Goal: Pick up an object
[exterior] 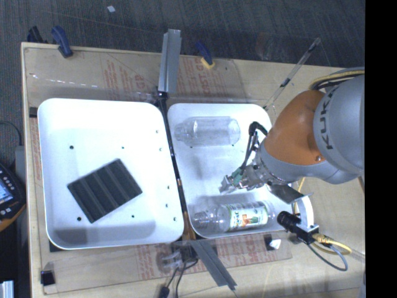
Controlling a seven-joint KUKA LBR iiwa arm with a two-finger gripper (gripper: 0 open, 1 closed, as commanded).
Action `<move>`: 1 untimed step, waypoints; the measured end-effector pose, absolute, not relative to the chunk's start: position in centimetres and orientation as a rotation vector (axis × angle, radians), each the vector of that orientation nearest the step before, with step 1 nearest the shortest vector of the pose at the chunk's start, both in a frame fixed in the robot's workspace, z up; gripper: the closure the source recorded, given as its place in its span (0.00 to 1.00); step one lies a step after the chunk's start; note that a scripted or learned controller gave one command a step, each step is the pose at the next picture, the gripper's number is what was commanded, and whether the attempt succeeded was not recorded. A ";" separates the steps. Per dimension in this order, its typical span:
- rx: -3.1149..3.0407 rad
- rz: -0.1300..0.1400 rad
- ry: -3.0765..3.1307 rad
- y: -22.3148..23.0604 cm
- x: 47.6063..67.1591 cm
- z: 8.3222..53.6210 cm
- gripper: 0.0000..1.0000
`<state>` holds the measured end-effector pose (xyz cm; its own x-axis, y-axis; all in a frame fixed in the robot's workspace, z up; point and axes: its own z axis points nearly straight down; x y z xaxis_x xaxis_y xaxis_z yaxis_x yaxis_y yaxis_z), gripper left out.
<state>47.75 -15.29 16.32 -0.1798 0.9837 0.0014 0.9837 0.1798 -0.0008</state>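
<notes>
My gripper [232, 182] hangs low over the middle of the right bin [192, 166], reaching in from the right under the orange wrist band. A clear plastic bottle with a green and orange label [232, 216] lies on its side just below the gripper, along the bin's near wall. A second clear bottle, without a label [206, 131], lies on its side at the bin's far end. A black ribbed flat pad [104, 189] lies tilted in the left bin [62, 123]. Nothing shows between the gripper's fingers.
A grey metal bar [169, 61] stands at the back between the two bins. Blue clamps [62, 42] hold the bench's far edge. A cable with a yellow end [322, 244] trails at the bench's near right.
</notes>
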 end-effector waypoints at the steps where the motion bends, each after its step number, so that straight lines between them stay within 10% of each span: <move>1: -2.011 0.000 -2.412 -15.3 47.8 16.3 0.00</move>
<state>47.75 -15.29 16.32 -0.1798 0.9837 0.0014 0.9837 0.1798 -0.0008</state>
